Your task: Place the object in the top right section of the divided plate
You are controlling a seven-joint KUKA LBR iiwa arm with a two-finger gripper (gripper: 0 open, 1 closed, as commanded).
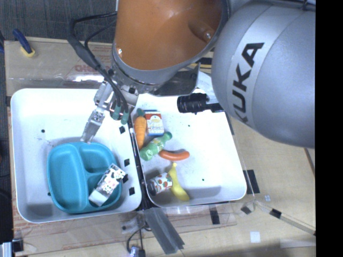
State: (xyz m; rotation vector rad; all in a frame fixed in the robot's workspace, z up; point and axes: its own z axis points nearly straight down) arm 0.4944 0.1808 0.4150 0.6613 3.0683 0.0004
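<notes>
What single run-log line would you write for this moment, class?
arm: over left bin | gripper: above divided plate rim | carton: on plate, lower right section | right bin: carrot, banana, other toy foods

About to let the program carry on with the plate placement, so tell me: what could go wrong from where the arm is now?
1. The milk carton lies tilted in the blue divided plate, apparently in the lower right section against a divider; it may not count as top right.
2. The gripper hangs just over the plate's upper rim, so a descent could tip the plate.
3. The arm's bulk hides the bins' upper parts.
</notes>
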